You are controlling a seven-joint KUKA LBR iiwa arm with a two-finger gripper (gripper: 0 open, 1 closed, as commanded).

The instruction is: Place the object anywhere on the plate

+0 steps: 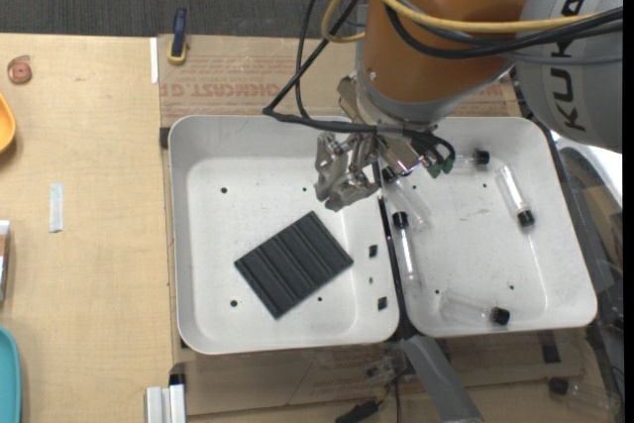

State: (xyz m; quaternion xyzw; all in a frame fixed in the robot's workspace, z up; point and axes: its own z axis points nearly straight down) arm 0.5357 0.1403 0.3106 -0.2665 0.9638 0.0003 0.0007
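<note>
plate (294,263): dark ribbed, flat in left bin (198,312)
tool (342,181): above left bin's far right
tubes (515,196): right bin (555,302)

A dark grey ribbed plate (294,264), rectangular and flat, lies on the floor of the left bin (198,213), turned at a slant to the bin walls, nearer the front wall. Clear tubes with black caps lie in the right bin (555,243): one (514,195) near the right wall, one (474,312) by the front wall, apparently another (404,243) along the divider.
</note>
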